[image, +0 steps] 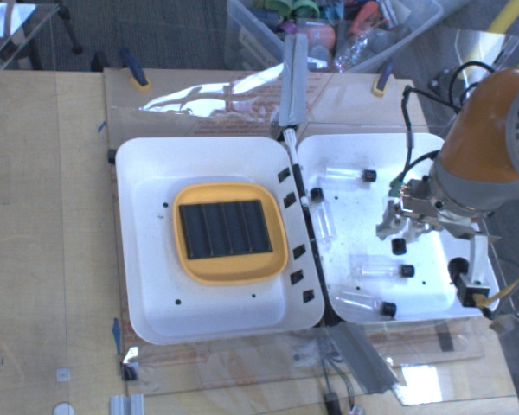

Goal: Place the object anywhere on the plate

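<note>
Gripper [397, 233] is seen low over the right bin [432, 150], well right of the plate [230, 271]. How wide it stands cannot be told; metal parts are bunched and blurred there. A small black piece [399, 246] is seen just under it; whether this is gripped cannot be told. The wrist is hung with black cables, and the orange band [493, 128] is seen above it.

Four tubes are seen loose in the right bin, all off the plate. Each is clear, thin and stubby, with a black cap at one end, and the bodies are hard to pick out against the white floor.
- Tube one [342, 174]: right of the plate, far side, cap pointed away from the plate.
- Tube two [322, 221]: nearest the plate, just past the bin wall, lying lengthwise.
- Tube three [376, 269]: right of the plate, below the gripper.
- Tube four [360, 302]: right of the plate's near edge, slightly tilted.

The plate is yellow, with rounded corners and a dark ribbed centre, and is set mid left bin [138, 232].
</note>
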`<state>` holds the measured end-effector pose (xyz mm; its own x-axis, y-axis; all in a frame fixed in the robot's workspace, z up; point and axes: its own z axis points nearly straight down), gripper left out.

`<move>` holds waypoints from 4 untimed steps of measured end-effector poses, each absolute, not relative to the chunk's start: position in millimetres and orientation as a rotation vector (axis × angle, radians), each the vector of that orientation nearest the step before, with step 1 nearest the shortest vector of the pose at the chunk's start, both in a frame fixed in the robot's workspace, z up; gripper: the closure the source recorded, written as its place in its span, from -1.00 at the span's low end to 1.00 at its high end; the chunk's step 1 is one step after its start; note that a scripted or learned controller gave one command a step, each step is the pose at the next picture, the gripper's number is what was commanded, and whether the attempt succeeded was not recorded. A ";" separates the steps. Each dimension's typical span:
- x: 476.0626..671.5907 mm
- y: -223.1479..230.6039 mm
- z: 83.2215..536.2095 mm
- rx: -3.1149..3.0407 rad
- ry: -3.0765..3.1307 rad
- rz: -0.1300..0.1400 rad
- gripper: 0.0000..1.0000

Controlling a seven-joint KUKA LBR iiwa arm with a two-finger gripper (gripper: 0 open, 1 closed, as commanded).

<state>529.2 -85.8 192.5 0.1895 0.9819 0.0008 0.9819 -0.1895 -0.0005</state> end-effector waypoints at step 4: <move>547.5 85.6 183.9 -1.816 -2.559 0.004 1.00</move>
<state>547.5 85.6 183.9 -0.3301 0.9439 0.0019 0.9439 0.3301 -0.0041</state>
